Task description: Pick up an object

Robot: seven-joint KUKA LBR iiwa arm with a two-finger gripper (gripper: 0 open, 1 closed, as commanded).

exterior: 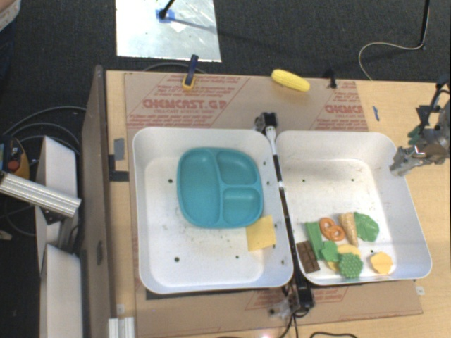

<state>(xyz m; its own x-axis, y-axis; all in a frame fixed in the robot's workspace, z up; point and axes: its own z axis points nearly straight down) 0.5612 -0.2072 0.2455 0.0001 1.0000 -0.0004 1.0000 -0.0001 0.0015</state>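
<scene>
Toy foods lie heaped in the near part of the right bin [394,203]: an orange pretzel [328,227], a tan cone-shaped piece [349,227], a green leaf [366,226], a brown chocolate bar [308,256], a green broccoli [349,265] and a yellow-orange piece [381,263]. In the left bin [151,189] a yellow square slice [261,233] rests against a teal divided plate [219,187]. My gripper [409,158] hangs at the right bin's far right rim, well away from the pile.
A yellow oblong toy [290,80] lies on the cardboard behind the bins. A yellow-and-blue clamp [190,76] grips the cardboard's back edge. A black divider strip [279,189] runs between the bins. A metal sheet [168,20] lies on the floor beyond.
</scene>
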